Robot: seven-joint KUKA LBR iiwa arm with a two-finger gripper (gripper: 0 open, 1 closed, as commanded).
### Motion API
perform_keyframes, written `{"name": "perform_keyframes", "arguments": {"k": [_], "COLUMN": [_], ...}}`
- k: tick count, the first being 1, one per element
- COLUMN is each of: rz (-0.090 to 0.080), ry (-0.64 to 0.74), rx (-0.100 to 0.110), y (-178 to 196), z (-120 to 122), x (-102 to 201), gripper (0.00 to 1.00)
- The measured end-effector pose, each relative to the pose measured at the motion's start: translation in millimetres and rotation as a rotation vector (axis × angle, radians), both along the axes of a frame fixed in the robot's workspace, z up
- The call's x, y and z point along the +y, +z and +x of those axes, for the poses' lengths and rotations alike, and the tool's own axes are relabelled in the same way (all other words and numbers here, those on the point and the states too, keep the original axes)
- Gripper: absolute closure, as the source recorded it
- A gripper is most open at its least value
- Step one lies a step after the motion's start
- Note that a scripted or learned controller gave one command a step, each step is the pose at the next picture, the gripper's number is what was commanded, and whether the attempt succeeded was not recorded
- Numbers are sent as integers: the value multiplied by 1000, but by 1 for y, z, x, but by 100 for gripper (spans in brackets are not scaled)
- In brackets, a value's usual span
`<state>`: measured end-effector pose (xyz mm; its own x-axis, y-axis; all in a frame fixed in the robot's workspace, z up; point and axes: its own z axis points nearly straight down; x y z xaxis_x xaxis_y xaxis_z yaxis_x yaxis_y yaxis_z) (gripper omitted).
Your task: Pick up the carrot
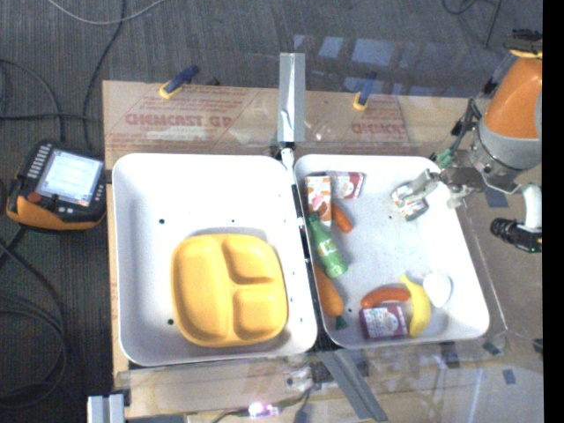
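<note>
Camera view, from above and at a slant: the pincer [412,197] hangs over the upper right part of the right bin [458,263], its pale metal fingers pointing toward the bin's middle. How far apart the fingers stand cannot be told, and nothing shows between them. Behind it the arm [511,113] comes in from the right, its orange band above the wrist and the grey wrist body beside the bin's right rim.

All places below are given relative to the right bin. The carrot [329,294] lies along its left wall, in the lower half, slanting down toward the near edge, well apart from the pincer. Just above the carrot, a green bottle [324,245] lies along the same wall, its lower end near the carrot's top. A small orange piece [342,219] lies beside the bottle's upper end. A red and white packet [332,189] sits in the upper left corner. In the lower right part a banana [418,307] curves around a red can [383,322], with a reddish-orange piece [386,295] just above the can and a white round thing [437,287] touching the banana's right side.

Left of the right bin stands the left bin [141,192], holding a yellow divided tray [231,287]. Both rest on the surface [211,117]. Farther left, a handheld pendant [60,186] lies on the floor.
</note>
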<state>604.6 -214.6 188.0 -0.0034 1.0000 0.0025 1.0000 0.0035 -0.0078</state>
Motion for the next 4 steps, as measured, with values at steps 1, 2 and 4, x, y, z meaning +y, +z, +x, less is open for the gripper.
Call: {"name": "perform_keyframes", "arguments": {"k": [1,2,4], "rz": [-9,-14,-15], "ry": [-149,-91,-251], "rx": [-1,-23,-13], "y": [-86,-97,-99], "z": [26,-57,15], "x": [103,108,113], "gripper": [0,0,0]}}
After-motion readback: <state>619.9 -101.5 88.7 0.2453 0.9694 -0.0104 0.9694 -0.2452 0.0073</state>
